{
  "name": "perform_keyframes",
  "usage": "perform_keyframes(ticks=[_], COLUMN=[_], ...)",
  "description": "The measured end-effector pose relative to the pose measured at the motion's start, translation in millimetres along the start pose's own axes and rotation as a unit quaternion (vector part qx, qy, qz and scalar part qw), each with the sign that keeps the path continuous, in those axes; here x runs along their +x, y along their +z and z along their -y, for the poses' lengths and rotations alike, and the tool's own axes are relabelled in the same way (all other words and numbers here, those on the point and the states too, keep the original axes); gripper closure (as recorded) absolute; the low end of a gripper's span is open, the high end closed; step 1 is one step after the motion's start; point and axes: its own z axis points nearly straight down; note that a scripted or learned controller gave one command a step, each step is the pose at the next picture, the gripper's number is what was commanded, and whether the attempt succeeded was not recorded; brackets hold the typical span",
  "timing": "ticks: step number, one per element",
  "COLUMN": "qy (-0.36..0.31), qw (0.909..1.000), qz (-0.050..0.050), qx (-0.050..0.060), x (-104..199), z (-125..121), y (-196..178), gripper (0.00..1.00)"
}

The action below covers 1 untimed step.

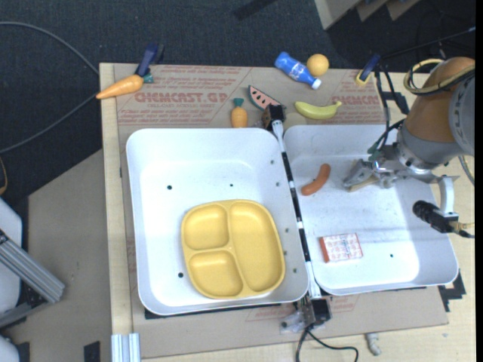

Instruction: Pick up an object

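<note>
Lying nearest the camera, the yellow divided plate [232,248] sits in the left bin [151,157], and a small red-and-white packet [341,247] rests low in the right bin [423,274]. Further up that bin, a toy sausage [316,179] lies tilted close to the divider between the bins. Just to its right the gripper [360,177] hovers with its fingers spread apart and nothing between them. Beyond the bins, on the cardboard, lie a banana [318,109], a watermelon slice [259,96], a blue bottle [296,69], an orange ball [318,64] and a carrot [121,87]. The sausage looks the likeliest target. Its round, slanted body could roll or skid toward the divider if one finger touches first, and a closing grip off its middle would probably squeeze it out sideways.
</note>
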Motion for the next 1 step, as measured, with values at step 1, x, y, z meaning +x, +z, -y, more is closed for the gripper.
perform_keyframes(ticks=[1], qy=[-0.001], qw=[1.0000], qz=[-0.001], qx=[-0.001], x=[47.8], z=[-29.6], y=[0.0], gripper=[0.00])
